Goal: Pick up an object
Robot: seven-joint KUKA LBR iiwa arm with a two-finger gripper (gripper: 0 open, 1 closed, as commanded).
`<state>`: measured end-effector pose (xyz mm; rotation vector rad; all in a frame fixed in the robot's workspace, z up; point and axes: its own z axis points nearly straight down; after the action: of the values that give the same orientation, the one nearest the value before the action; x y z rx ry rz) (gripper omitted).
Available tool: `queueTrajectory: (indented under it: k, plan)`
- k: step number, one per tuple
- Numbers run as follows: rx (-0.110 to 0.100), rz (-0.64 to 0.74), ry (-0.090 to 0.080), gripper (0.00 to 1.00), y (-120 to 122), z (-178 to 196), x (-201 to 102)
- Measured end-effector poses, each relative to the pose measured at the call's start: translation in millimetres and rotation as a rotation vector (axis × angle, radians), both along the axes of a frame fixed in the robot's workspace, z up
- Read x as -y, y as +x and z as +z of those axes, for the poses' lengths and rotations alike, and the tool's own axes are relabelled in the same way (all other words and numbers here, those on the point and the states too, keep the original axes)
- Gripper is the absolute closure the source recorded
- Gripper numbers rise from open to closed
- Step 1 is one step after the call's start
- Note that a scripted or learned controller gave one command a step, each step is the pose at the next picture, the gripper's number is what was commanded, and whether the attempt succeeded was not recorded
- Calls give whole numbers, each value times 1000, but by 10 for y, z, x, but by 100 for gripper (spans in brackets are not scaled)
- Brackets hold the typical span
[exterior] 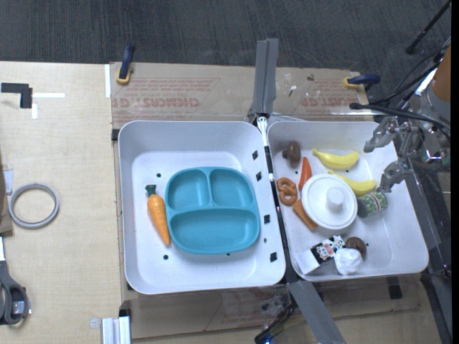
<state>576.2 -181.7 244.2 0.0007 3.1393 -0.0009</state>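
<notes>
While the arm reaches in from the right, we see the hand (393,156) poised over the far right side of the right bin (412,260). Its two metal fingers (391,172) stand apart with nothing between them, so we read the hand as open and empty.

No single object is named, so we judge any of the crowded toys in that bin a fair target. Nearest the hand lie two yellow bananas (337,159), one toward the back and one just beside a white lidded pot (329,202), with a small green patterned item (372,203) touching the pot's right side. Further left sit a pretzel (287,190), a slim red pepper (305,172) and a brown piece (291,153); toward the front are a printed carton (327,251) and a white crumpled lump (348,261).

In the left bin (136,213) a blue divided plate (212,211) lies with a carrot (158,216) just beside it, well apart from the hand.

To do this step well, we would choose the green item or the nearer banana, since both sit almost under the fingers. We would come straight down, straddle the narrow width, and keep clear of the pot's rim, which could deflect one finger. We would close only once both fingers flank the object.
</notes>
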Motion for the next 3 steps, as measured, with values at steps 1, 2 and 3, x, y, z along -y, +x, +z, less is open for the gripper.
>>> queueTrajectory:
  k: [1, 2, 3]
  plan:
    - [1, 124, 0, 0, 30, -1160, -382]
    - [24, 51, -5, 0, 305, -1337, -292]
    - [29, -9, -3, 0, 529, -1335, -166]
